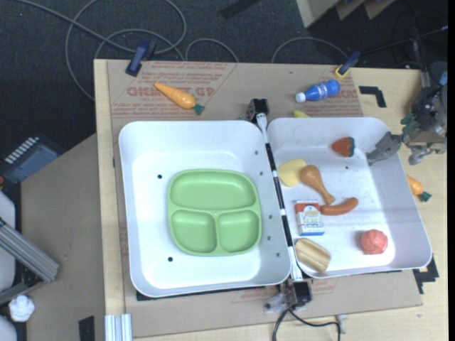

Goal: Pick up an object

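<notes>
Beside the right bin (398,190) our gripper (412,144) hangs; whether it is open we cannot tell. Near it we see a strawberry (343,146), drumstick (316,181), sausage (339,206) and tomato (374,241).

Off-task stuff: green plate (213,212) sits well left of the gripper (382,148) and a bit lower. Bottle (318,91) is above-left of it, fairly near. Carrot (178,96) and blue clamp (138,57) are far off left, cables (106,20) beyond.

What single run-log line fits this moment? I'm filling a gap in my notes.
phase: approach | gripper: over right bin far-right rim, nothing held | nearest: strawberry | green plate: left bin
</notes>
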### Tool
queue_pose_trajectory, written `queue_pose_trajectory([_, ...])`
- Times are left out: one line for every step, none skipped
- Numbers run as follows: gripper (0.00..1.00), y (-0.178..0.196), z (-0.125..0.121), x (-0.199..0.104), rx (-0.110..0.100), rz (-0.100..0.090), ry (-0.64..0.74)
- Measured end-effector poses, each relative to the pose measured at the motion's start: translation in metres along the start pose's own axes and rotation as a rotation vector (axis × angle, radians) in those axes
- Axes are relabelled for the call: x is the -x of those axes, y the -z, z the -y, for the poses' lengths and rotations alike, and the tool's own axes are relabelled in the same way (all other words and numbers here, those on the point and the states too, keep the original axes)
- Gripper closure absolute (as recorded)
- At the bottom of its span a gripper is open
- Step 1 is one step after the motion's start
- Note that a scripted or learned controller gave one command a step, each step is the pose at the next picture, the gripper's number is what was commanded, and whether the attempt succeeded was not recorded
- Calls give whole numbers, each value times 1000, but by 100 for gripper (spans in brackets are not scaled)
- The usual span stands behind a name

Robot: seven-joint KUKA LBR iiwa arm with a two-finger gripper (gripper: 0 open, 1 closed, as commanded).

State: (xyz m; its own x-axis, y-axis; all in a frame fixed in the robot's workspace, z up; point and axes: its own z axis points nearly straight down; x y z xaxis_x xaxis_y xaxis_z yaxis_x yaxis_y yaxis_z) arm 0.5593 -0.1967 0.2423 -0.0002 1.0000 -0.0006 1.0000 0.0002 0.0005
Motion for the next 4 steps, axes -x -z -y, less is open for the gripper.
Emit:
queue_pose_trajectory([0, -86, -94, -20, -1, -1, 1])
queue_pose_trajectory([0, -160, -106, -1, -5, -1, 0])
queue_pose_trajectory([0, -157, -107, -1, -1, 0, 1])
queue_pose_trajectory([100, -147, -107, -1, -3, 1, 3])
